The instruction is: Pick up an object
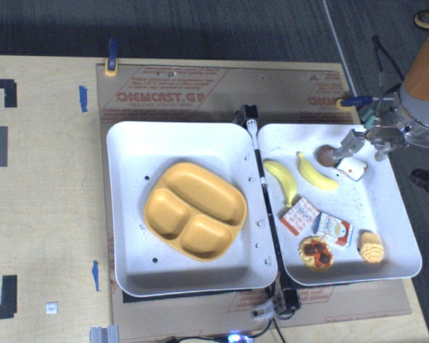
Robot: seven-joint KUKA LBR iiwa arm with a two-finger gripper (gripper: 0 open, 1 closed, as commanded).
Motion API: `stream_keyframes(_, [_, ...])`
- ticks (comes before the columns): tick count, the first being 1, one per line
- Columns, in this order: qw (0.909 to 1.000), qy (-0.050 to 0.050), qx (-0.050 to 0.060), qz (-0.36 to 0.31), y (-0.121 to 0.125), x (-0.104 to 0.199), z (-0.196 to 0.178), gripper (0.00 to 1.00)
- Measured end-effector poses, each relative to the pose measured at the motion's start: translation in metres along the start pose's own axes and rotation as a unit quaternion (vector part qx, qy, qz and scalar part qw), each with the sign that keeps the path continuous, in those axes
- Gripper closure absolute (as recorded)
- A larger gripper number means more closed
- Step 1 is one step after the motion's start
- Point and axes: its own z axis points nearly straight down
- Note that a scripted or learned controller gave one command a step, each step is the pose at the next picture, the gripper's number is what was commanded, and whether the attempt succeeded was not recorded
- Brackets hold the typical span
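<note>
The nearest candidate for a pick is a small brown, rounded object (326, 155) lying near the back of the right bin (407, 252), just beside a white card with a red mark (352, 168). The gripper (357, 141) hovers right over that corner, close to the brown object and the card; whether anything is between its tips, or how it is set, cannot be told from this angle.

Just in front of the brown piece lie two yellow bananas — one short and curved (317, 174), the other longer, along the bin's left wall (283, 180). Further forward sit two small printed packets (299, 215) (333, 228), a round piece with a red and dark topping (315, 252), and a yellow, ridged item like a corn cob (371, 247). The left bin (121, 148) carries a yellow divided tray (193, 209).

To do this step well, the arm should probably come straight down centred on one item alone — the brown piece and the card are close enough that a grasp could catch both or nudge one away. A thin flat card is likely hard to pinch; the rounder object may roll, so closing squarely across its middle seems wisest.
</note>
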Motion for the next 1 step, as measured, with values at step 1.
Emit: stream_keyframes(1, [1.0, -0.001, -0.002, 0.0, -0.0666, -0.0039, 0.1257, 0.0])
